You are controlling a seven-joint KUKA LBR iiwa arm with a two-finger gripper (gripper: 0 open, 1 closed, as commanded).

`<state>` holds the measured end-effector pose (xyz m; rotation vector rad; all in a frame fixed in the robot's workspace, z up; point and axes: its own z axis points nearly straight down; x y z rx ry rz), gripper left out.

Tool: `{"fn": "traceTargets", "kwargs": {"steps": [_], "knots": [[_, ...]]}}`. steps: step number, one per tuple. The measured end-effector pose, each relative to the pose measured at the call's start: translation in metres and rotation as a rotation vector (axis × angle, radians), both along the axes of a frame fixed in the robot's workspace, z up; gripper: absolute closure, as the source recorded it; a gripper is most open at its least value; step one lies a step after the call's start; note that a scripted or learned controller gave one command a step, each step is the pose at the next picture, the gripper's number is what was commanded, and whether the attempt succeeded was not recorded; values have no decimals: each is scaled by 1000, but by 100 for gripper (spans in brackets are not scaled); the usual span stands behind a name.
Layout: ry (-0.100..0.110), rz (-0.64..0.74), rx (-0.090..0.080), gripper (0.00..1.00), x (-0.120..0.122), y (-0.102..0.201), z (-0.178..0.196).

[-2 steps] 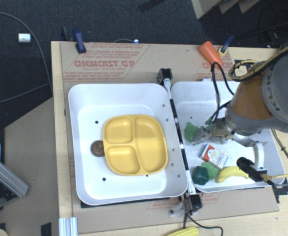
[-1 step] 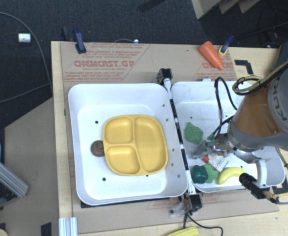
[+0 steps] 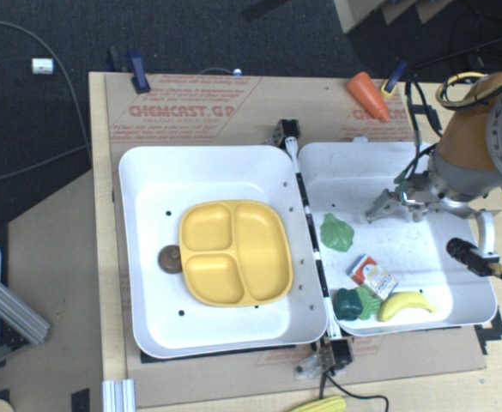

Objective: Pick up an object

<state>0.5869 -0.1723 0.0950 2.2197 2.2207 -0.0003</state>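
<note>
My gripper [image 3: 394, 206] hangs low over the upper middle of the right bin [image 3: 456, 312], and nothing shows in its grasp. Below and left of it lies a light green leafy piece [image 3: 337, 233]. Further toward the front are a red and white packet [image 3: 372, 273], a dark green vegetable toy [image 3: 351, 303] and a yellow banana [image 3: 405, 305], close together. The grey arm with its orange band [image 3: 474, 140] comes in from the right and hides the bin's upper right part.
The left bin [image 3: 148, 187] holds a yellow divided plate [image 3: 234, 252] with a small brown round object [image 3: 171, 258] at its left edge. An orange carrot [image 3: 369, 97] and a blue clamp [image 3: 136, 71] lie on the cardboard behind the bins. Cables run near the arm.
</note>
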Motion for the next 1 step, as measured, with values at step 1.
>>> {"fn": "traceTargets", "kwargs": {"steps": [1], "knots": [[1,1,3,0,-42,72,-10]]}}
